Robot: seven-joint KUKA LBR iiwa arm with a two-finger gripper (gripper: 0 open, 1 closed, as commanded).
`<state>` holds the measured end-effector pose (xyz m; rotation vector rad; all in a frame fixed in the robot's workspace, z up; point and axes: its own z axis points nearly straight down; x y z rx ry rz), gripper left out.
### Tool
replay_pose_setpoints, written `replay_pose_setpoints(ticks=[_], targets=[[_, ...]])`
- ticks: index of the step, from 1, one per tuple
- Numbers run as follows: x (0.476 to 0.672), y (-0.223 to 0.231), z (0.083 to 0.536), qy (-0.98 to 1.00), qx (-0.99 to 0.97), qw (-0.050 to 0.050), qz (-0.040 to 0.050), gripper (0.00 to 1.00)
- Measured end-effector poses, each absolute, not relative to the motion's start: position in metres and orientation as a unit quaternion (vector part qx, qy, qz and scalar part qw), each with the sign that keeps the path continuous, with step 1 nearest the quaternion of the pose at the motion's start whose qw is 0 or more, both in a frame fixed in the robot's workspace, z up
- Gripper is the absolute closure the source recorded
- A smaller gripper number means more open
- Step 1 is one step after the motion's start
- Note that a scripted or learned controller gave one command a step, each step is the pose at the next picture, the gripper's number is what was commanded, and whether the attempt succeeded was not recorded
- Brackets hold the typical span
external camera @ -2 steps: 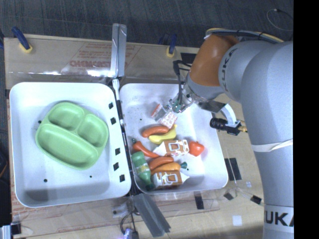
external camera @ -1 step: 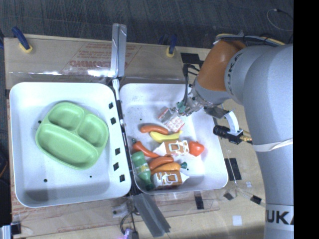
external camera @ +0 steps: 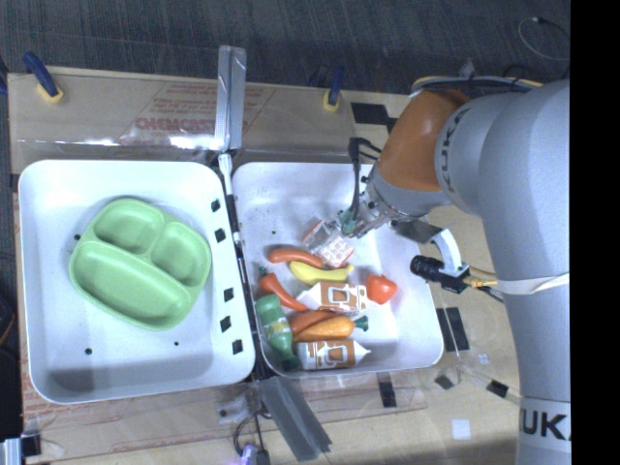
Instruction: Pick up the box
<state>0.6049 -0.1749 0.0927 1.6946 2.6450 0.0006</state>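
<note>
The box (external camera: 329,247), a small carton with a red-and-white checked face, lies tilted in the middle of the right bin (external camera: 266,187), just above the heap of toy food. The gripper (external camera: 353,223) is at the box's upper right corner, close against it; whether its jaws are open, closed or gripping the box cannot be told from this angle.

Below the box lie a red sausage (external camera: 294,256) and a yellow banana (external camera: 320,273), touching each other. Lower in the frame are a white carton with an orange label (external camera: 341,296), a red tomato (external camera: 382,288) just right of it, an orange carrot (external camera: 325,325), a green vegetable (external camera: 274,322) at the bin's left wall, and a second labelled carton (external camera: 329,355) at the bottom edge. The left bin (external camera: 48,356) holds a green divided tray (external camera: 140,262), set slantwise in its middle.

The arm (external camera: 504,163) enters from the right of the frame, its orange band (external camera: 418,143) bent down over the right bin's upper right corner. A black fitting (external camera: 431,269) with a cable juts out just right of the bin.

The bins sit on a brown board (external camera: 145,105), held by blue clamps (external camera: 41,74) at the upper left and top centre. Dark carpet (external camera: 291,8) fills the top of the frame.
</note>
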Motion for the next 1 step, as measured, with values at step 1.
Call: replay_pose_setpoints(ticks=[1], targets=[[0.6148,-0.1564,0.2124,0.879,0.477,0.0,-0.0002,1.0]])
